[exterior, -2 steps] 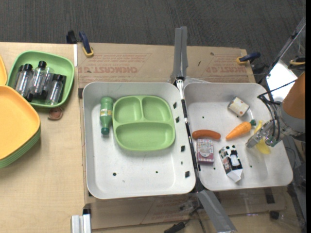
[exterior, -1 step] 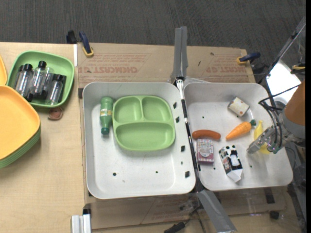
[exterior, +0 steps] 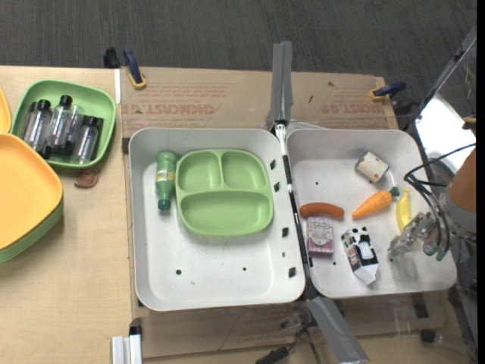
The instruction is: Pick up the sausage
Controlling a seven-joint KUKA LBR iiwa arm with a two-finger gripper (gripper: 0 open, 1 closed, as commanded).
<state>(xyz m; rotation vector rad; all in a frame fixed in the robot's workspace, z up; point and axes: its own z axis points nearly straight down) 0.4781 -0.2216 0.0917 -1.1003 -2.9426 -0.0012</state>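
the smooth, rounded orange-red sausage (exterior: 321,210) lies in the right white bin (exterior: 333,154) by its left wall, just above a flat pink packet (exterior: 320,236); the metal gripper (exterior: 409,237) hovers near the bin's right edge, nothing visible in its grasp; whether it is spread or closed, i cannot tell

You have one camera, fixed above the bench (exterior: 76,294), looking down at a slant. It stands far enough off to take in both bins, left bin (exterior: 151,279) and right bin (exterior: 333,165), with dark floor (exterior: 227,14) along the top edge. The arm (exterior: 462,196) enters at the right.
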